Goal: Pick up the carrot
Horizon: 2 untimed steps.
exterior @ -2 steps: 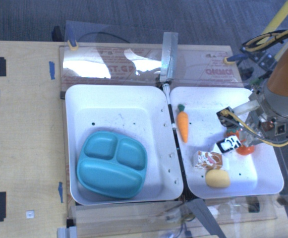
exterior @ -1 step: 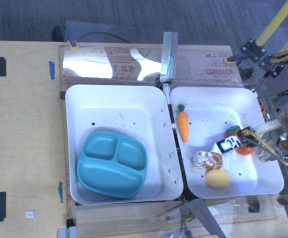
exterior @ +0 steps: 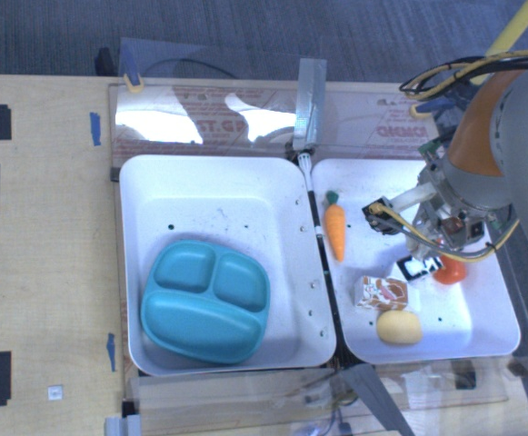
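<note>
Gripper (exterior: 407, 243): hangs low over the right bin (exterior: 495, 334), well to the right of the carrot; its state I cannot tell, and nothing is seen in its hold
Carrot (exterior: 335, 230): lies lengthwise along the right bin's left wall, green tip away from the camera, apart from the other food
Neighbours: red item (exterior: 452, 272) just beside the gripper; wrapped snack (exterior: 383, 292) and yellow lemon-like fruit (exterior: 398, 327) nearer the camera
Left bin (exterior: 154, 175): holds a blue divided plate (exterior: 207, 301)
Judgement: wall close by probably leaves room only for a lengthwise-straddling grasp

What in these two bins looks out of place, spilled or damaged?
Nothing stands out. The carrot lies whole near the right bin's left wall. A small packet, a yellow round item and a red item lie apart. The blue divided plate sits flat in the left bin.
</note>
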Tool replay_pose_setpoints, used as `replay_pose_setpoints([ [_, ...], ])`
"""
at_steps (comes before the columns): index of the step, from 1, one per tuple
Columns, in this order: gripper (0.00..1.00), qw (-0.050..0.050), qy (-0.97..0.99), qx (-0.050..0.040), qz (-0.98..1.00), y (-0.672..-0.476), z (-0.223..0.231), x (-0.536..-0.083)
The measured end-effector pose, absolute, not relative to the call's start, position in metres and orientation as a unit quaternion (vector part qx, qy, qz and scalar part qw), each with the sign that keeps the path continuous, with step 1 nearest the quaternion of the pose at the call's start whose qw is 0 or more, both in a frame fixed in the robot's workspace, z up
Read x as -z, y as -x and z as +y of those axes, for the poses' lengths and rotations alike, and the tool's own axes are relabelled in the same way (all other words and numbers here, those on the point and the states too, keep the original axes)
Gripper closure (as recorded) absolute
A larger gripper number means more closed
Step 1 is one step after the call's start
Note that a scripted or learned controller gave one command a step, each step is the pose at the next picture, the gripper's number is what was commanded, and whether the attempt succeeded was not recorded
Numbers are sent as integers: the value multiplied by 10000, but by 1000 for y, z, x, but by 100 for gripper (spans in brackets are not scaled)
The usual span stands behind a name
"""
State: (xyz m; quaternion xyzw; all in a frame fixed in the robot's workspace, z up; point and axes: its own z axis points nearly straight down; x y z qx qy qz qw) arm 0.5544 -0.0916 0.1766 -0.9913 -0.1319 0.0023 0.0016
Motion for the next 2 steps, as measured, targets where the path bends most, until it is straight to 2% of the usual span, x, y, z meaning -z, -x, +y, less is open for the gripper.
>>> replay_pose_setpoints([
  [1, 100, 16, 9950, -19, -1003, -500, -87, -193],
  [2, 100, 9, 9947, -13, -1025, -543, -47, -183],
])
